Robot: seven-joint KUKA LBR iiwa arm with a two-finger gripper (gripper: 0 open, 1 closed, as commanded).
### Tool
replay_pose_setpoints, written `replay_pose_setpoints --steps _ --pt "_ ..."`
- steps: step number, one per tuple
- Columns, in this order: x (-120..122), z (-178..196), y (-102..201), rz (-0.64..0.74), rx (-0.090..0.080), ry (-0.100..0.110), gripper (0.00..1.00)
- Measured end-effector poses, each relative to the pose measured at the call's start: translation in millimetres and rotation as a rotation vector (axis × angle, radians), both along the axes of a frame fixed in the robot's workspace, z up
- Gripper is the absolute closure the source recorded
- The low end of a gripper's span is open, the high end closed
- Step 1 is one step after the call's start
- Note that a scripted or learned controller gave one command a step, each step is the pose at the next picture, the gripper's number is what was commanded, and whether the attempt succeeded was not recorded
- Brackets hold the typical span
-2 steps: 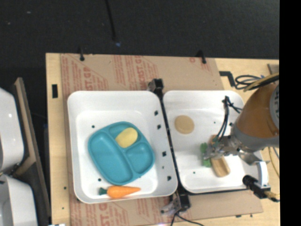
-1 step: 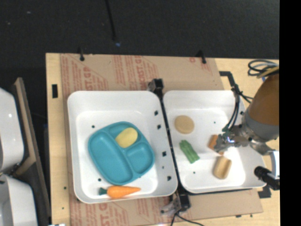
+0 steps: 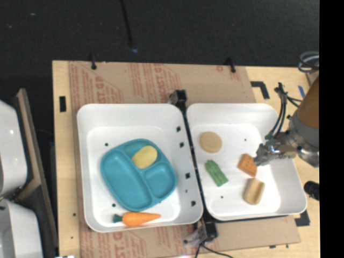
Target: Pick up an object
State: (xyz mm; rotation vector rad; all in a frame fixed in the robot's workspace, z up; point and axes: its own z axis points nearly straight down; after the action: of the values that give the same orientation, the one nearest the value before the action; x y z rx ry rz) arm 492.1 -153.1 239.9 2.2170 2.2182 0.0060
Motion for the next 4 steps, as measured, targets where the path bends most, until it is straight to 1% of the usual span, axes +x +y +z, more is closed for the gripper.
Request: replay_pose_setpoints --steps 1,2,3,4 --pt "0.7 22.4 -0.4 0.000 0.001 0.004 1.00" --pt "26.1 23.6 38.0 0.003 0.002 0.006 1.00" --pt "41.0 11.4 80.3 0.002 0.002 0.007 1.00" --pt "58.1 15.1 133.5 0.004 0.002 0.006 1.00"
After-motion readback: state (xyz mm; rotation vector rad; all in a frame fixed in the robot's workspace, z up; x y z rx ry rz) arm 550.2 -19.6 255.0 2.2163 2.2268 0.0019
